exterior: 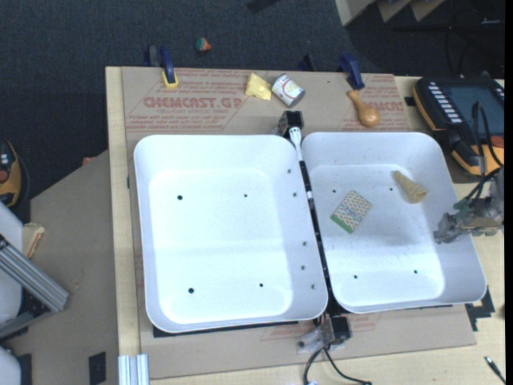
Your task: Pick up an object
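Note:
In the right bin (377,287) lie two objects. A small flat packet with a green and tan pattern (351,211) rests near the bin's middle. A tan cone-shaped piece (409,186) sits further back and to the right. My gripper (450,229) is low at the bin's right rim, to the right of both objects and touching neither. It looks small and blurred against the rim. Nothing shows in its grasp.
The left bin (224,295) adjoins the right one. On the bench behind the bins lie a yellow wedge (258,87), a small white box (288,90) and a tan wooden piece (365,109). Two blue clamps (167,66) (350,70) hold the board's back edge. A black and orange handset (461,103) is at the far right.

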Robot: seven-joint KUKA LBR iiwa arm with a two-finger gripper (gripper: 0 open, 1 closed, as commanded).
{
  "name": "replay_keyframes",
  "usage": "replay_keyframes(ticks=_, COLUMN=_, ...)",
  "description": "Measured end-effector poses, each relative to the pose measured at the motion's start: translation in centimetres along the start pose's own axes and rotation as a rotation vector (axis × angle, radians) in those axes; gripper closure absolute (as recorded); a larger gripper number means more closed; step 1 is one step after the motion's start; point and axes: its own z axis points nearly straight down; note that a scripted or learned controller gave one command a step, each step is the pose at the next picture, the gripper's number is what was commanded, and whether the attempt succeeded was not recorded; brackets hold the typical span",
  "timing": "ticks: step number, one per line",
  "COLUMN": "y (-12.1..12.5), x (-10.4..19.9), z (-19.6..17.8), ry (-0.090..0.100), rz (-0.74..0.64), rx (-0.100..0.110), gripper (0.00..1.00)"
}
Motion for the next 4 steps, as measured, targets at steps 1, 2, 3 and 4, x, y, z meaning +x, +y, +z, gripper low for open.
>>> replay_keyframes(ticks=1, y=1.3, x=0.0, z=0.9, ry=-0.003, rz=-0.001, rx=-0.004, gripper=1.0)
replay_keyframes(ticks=2, y=-0.8, x=0.0, z=0.9, ry=0.001, rz=0.001, rx=0.001, gripper=1.0)
replay_keyframes(ticks=3, y=-0.6, x=0.0, z=-0.1, ry=-0.002, rz=0.0, rx=-0.003, gripper=1.0)
replay_keyframes(ticks=4, y=-0.6, x=-0.1, z=-1.2, ry=-0.004, rz=0.0, rx=-0.006, gripper=1.0)
